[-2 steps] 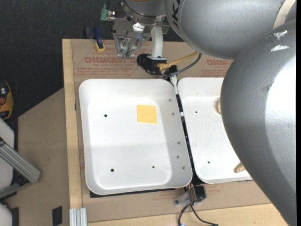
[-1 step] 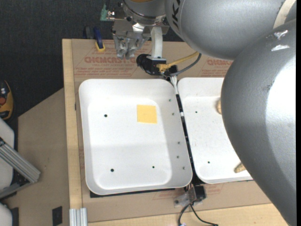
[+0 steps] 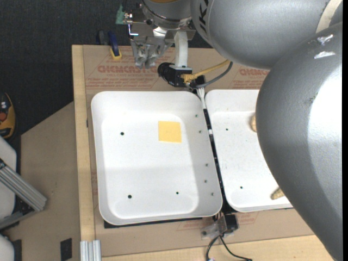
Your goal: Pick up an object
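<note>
square (image 3: pixel 169 131): flat yellow, in left bin (image 3: pixel 109 162) | probably light, thin, hard to pinch; take by edges | tool (image 3: pixel 145 54): opening cannot be told

Set high above the bench (image 3: pixel 81 162), looking down at a slant. Close enough for both white bins (image 3: pixel 109 145), side by side.

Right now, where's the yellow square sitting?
The yellow square lies flat in the left bin, toward its far right part, near the divider between the two bins. The pincer is beyond the bin's far edge, apart from it.
</note>
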Robot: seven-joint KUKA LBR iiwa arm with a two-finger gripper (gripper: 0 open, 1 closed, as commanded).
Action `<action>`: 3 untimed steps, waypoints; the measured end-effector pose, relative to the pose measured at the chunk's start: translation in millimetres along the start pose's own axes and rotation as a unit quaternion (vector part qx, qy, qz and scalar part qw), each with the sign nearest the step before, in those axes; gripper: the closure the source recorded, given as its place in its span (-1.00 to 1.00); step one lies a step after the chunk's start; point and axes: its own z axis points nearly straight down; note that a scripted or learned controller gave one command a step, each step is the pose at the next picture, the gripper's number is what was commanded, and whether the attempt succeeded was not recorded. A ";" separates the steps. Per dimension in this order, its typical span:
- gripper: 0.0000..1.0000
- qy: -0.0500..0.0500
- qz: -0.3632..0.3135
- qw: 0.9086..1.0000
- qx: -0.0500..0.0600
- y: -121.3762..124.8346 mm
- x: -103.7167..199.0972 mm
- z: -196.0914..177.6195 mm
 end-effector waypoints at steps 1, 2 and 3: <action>1.00 -0.001 0.004 1.000 0.001 -36.0 -76.5 -0.3; 1.00 0.000 -0.002 1.000 0.004 -25.7 -4.9 79.5; 1.00 -0.001 0.005 1.000 0.001 -30.1 -101.2 69.2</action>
